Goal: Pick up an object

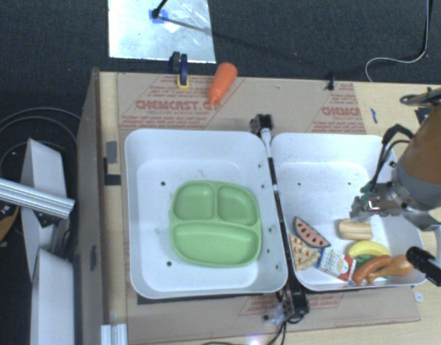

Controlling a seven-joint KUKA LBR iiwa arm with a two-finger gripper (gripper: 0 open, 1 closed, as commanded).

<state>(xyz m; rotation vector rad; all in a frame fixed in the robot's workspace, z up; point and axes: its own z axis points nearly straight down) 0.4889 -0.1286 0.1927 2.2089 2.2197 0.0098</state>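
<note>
Bread roll (355, 229), a small tan toy, lies in the right bin (328, 157) just below the pincer (369, 205), and I cannot tell if the pincer is spread or pressed together. It looks light, stiff and a bit slippery, so a pinch across its short middle seems best. A yellow banana (369, 249) sits just beside it, with a watermelon slice (311, 233), a small carton (334, 263) and a hot dog (382, 266) near, so they could get bumped, while the green tray (216, 223) lies in the left bin (148, 192), well apart.

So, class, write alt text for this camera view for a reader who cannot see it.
A grey robot arm's gripper hangs over the right white bin, just above a tan bread roll among toy foods. The left white bin holds a green divided plate.
</note>
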